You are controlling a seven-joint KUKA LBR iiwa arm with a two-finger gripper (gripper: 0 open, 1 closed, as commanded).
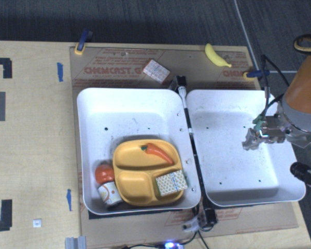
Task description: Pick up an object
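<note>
While end effector (251, 139) hovers rightward, carrot (156, 151) lies left.

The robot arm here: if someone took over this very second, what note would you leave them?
Gripper: over the right bin, at its right side, nothing visible between its fingers.
Left bin: yellow divided tray carrying a carrot-like toy and a patterned packet; a red-and-white piece lies beside the tray.
Outside the bins: a banana and a small checked block on the board.
Done: nothing picked.
Left: reach an object, grasp, lift.
</note>
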